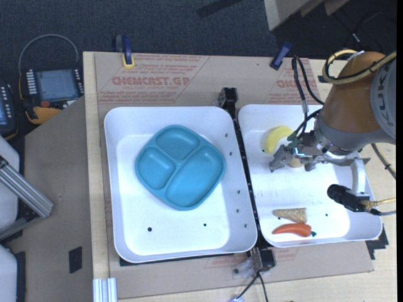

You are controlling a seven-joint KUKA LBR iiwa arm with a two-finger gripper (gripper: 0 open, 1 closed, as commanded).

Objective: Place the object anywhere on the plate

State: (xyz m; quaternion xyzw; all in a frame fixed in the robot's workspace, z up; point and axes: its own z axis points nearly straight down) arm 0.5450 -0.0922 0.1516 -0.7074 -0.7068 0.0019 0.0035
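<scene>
Your metal two-finger end effector (284,159) partly hides the smooth rounded yellow object (275,138); you cannot tell its grip. The glossy blue sectioned plastic plate (181,166) sits apart.

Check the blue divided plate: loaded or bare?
Bare. The blue three-compartment plastic plate in the left white bin shows plain blue in every compartment; the yellow lemon-shaped object lies in the right bin.

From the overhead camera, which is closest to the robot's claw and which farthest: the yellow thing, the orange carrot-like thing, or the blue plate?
Measured from the gripper in the right bin:
1. Yellow object, just above-left of it in the same bin.
2. Orange carrot-like object, at that bin's near edge, beside a tan piece.
3. Blue divided plate, across in the left bin.
</scene>
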